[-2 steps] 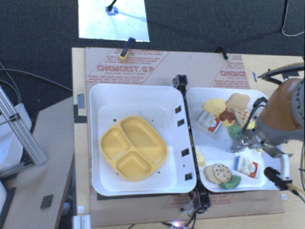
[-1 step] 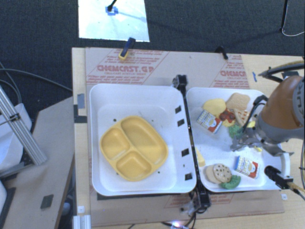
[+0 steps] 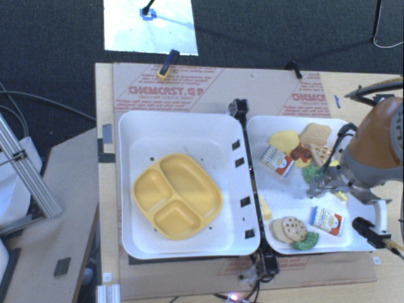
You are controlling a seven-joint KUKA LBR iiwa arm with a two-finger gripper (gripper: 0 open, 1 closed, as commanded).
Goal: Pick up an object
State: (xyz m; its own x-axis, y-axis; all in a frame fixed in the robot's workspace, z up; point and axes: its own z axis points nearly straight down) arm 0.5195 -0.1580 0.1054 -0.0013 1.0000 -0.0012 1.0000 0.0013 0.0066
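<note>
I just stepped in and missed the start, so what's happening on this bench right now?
A grey and orange robot arm reaches in from the right over the right bin, which holds a scatter of toy food: a cookie, small cartons, bread and a yellow piece. Its gripper is down among the items near the bin's middle, but nothing can be seen held. The left bin holds a yellow divided tray, untouched.
</note>
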